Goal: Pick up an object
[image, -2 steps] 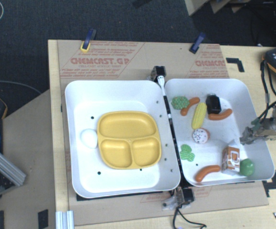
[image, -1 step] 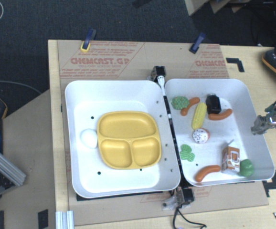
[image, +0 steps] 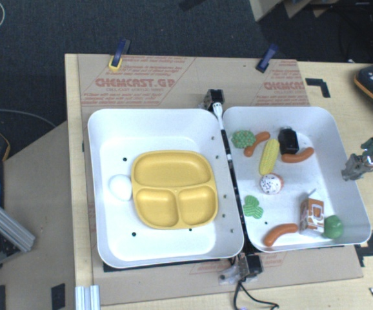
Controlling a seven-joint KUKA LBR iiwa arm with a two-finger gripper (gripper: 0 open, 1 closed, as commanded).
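Dark carpet surrounds a brown cardboard-topped bench [image: 173,76] bearing two shallow white bins side by side, rims touching at centre. Left bin [image: 102,173]: a yellow three-compartment tray [image: 173,189] sits mid-bin, with a white egg [image: 120,186] touching its left edge; bare floor remains along the bin's top, bottom and left walls. Right bin [image: 341,166]: items cluster toward the left and lower parts. Top row: green leafy piece [image: 242,139], small orange carrot [image: 257,143], corn cob [image: 269,157], black block [image: 288,141] resting by a red sausage [image: 297,155]. Below: speckled ball [image: 271,184], second green piece [image: 252,206], orange sausage [image: 280,234], brown-white carton [image: 312,214], green ball [image: 333,227] near the lower right wall. Open floor along the right wall, mid-height. Gripper [image: 361,163] hangs outside the right bin's right rim, clear of all objects, nothing between its fingers; how far they are apart cannot be told.
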